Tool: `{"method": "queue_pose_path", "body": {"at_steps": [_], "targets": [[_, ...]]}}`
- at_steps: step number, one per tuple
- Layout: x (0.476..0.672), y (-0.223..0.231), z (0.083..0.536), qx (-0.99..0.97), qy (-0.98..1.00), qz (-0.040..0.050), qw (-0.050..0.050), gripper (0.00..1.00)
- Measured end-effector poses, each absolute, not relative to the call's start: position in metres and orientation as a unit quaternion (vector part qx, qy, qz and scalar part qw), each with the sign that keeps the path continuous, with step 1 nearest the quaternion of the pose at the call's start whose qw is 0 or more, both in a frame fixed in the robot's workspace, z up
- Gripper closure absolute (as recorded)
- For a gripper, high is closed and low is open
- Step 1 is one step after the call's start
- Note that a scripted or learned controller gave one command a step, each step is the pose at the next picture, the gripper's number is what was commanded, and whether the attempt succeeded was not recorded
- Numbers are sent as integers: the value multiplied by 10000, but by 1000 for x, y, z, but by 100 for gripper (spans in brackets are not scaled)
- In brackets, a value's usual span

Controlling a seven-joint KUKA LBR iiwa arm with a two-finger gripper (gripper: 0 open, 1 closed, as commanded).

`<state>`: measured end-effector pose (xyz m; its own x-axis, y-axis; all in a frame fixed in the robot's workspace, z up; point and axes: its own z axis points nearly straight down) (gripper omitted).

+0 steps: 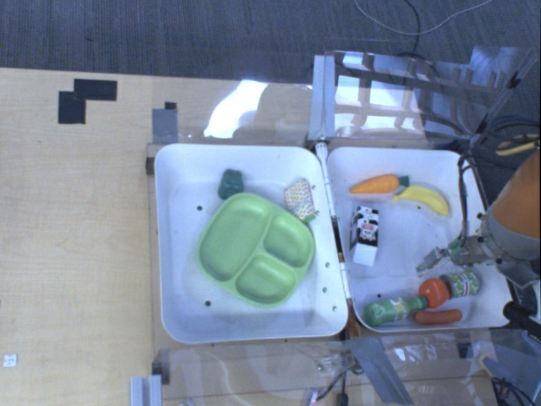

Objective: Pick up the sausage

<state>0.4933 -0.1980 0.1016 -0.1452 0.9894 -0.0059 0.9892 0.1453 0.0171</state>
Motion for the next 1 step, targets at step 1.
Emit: {"method": "queue_pose_path", "body": {"at_steps": [1], "targets": [[491,-198,90,6325,7745,28,55,0]]}}
